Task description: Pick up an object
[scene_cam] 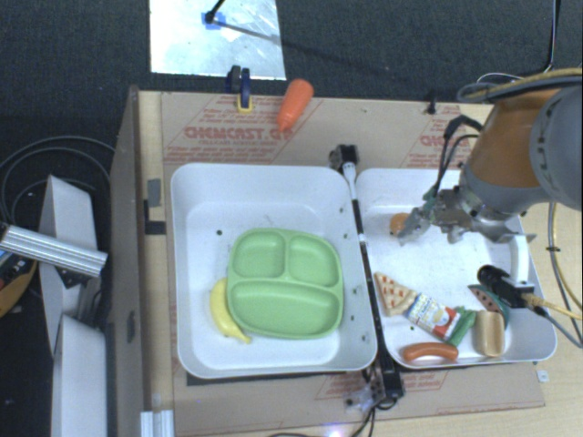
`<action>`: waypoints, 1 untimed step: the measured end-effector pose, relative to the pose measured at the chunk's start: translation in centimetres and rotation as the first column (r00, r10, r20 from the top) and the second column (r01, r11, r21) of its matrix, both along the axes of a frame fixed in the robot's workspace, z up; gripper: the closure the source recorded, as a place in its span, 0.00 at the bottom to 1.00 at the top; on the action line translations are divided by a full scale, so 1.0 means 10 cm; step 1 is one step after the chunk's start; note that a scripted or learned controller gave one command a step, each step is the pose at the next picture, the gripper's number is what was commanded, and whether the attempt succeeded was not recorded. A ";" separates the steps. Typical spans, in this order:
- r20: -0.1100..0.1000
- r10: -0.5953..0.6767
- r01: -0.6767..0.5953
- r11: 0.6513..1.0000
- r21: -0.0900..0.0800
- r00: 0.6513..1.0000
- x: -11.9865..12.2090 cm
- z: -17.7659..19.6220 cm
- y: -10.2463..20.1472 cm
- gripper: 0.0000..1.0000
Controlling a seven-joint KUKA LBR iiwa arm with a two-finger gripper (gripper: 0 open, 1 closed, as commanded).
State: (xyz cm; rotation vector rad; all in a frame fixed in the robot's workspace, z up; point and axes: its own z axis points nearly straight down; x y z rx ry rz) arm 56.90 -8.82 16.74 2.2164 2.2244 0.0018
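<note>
Gripper [421, 223] low over right bin [547, 340], fingers' state cannot be told; small orange object [399, 221] just beside its tip. Pizza slice [393, 292], sausage [430, 352] lie nearer; left bin [196, 271] holds green tray [284, 283], banana [221, 312]

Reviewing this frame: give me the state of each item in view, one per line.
gripper: low over the right bin's far end, beside a small orange item; grip unclear.
small orange item: lying in the right bin.
green tray: flat in the left bin, upright.
banana: lying against the tray's left edge.
pizza slice: flat in the right bin.
hot dog: lying by the right bin's near wall.
carrot: lying outside the bins.
</note>
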 end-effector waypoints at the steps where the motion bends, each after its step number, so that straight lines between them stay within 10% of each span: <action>1: 0.010 0.003 -0.003 1.000 -0.002 1.000 0.92 -0.74 -0.19 0.00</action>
